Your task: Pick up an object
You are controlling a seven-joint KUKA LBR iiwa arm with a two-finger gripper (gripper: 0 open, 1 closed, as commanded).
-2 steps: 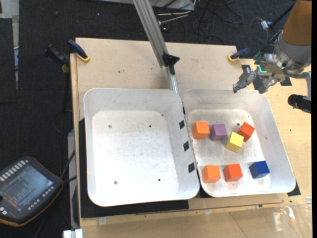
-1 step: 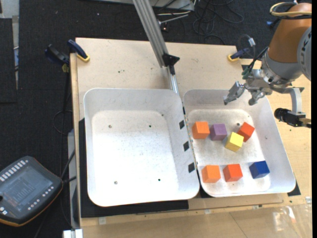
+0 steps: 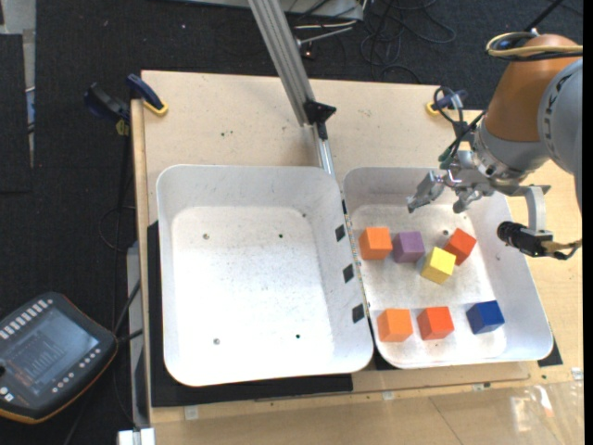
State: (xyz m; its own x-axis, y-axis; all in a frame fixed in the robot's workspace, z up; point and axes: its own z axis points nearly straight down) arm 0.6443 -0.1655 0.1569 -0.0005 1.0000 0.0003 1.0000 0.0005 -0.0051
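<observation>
From above, the end effector hangs over the far part of the right bin, fingers spread apart and holding nothing. The cubes lie nearer the camera; the closest, a red-orange cube, sits just below it.

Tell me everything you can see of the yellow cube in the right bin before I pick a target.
The yellow cube is a small solid-coloured block with matte faces, possibly foam or painted wood. It sits in the right bin, turned diagonally to the bin's walls and seemingly tipped, its top face lighter than its sides. Its upper corner meets the red-orange cube; the purple cube lies just to its left, contact uncertain. The gripper hangs above and behind it, not touching.
</observation>
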